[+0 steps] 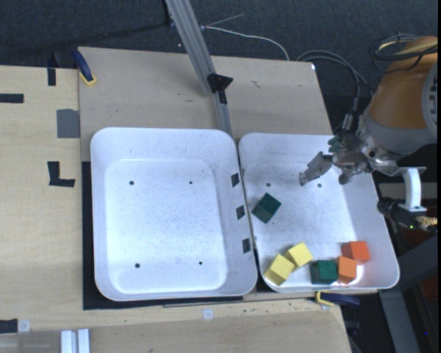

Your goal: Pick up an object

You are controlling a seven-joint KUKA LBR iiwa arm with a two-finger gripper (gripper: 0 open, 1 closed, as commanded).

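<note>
My gripper [329,169] hangs over the right bin [294,147] near its 1 o'clock corner, fingers spread apart with nothing between them. A dark green block [266,207] lies alone at about 8 o'clock from me, well apart. Toward the bin's 5 o'clock rim cluster two yellow blocks [289,262], a green block [324,271] and two orange blocks [351,259]. The left bin [106,149] adjoins at 9 o'clock.

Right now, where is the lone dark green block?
The dark green block lies alone in the right bin, near its left wall, above the yellow blocks in the camera view.
</note>
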